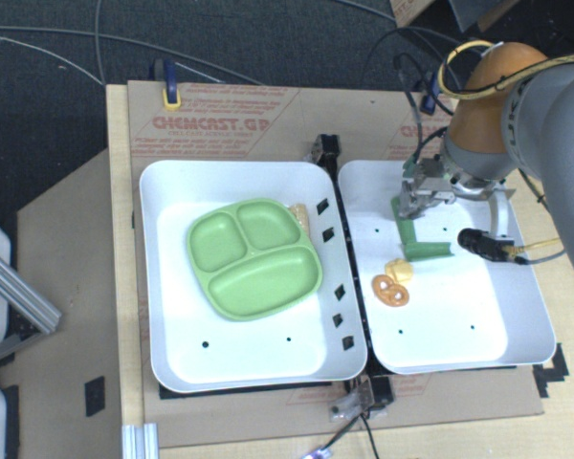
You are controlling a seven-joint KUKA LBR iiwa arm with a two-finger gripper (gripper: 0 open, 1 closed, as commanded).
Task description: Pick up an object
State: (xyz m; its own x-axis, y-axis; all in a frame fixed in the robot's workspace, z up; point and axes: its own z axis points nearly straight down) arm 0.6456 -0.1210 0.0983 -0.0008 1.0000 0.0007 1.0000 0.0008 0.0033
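Green plastic, an L-shaped piece point(419, 236), lay in the right bin point(517, 347), and the gripper point(416, 197) was lowered right over its upper end. Whether it had closed on the piece could not be told, so no pickup was confirmed. A pretzel point(390, 291) and a small yellow bit point(400, 271) sat near, untouched; the green divided plate point(254, 257) rested in the left bin point(172, 352). Judging by this, lifting remained.
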